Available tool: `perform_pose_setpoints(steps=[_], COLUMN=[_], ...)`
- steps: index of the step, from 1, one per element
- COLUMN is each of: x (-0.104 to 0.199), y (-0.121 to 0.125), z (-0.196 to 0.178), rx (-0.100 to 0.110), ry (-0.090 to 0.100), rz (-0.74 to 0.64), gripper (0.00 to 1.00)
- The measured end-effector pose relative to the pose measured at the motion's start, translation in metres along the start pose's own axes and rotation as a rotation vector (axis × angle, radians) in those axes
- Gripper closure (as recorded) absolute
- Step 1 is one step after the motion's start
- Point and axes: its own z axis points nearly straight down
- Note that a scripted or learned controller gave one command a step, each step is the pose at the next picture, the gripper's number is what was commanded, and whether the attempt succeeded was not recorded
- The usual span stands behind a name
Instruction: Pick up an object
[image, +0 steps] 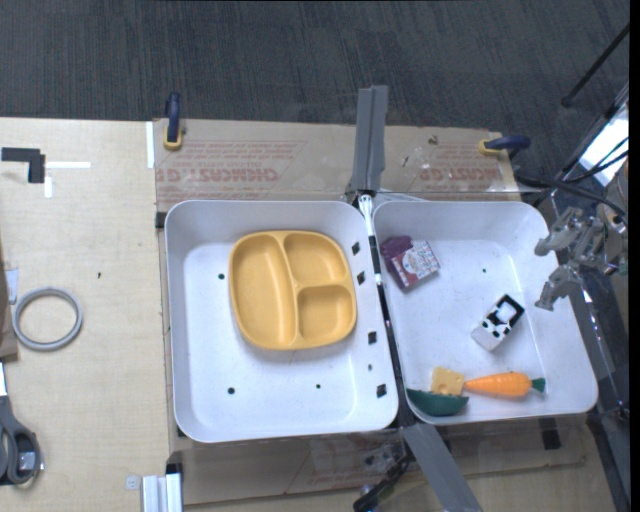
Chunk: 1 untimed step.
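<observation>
Two white bins sit side by side on the worktop (80, 220), meeting at a centre seam.

Camera view. Jaws (570, 262) hang at the right edge of the frame, over the right bin's (455, 260) outer rim, about mid-height. Metal linkage is visible there, but whether the jaws are spread or closed I cannot tell; nothing is seen held in them.

Candidate objects all lie left of and below the jaws, inside the right bin. Nearest is the black-and-white block (498, 322), down-left of the jaws, tilted, long axis running lower left to upper right. Toy carrot (503, 385) lies near the bin's lower edge, long axis roughly horizontal, green tip pointing right. Just left of it sits a yellow piece (448, 381), resting against a dark green piece (438, 403) at the lower-left corner. Maroon packet (409, 261) lies at upper left of this bin, farthest from the jaws.

Left bin (200, 400) holds one yellow divided plate (293, 289), three compartments, nothing in them.

Judgement: the block is the shortest reach.
</observation>
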Motion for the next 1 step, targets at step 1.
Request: perform_pose_setpoints(steps=[1], x=[0.0011], y=[0.0439], z=[0.0595], rx=[0.0], ry=[0.004], rz=[0.234], gripper=[0.0])
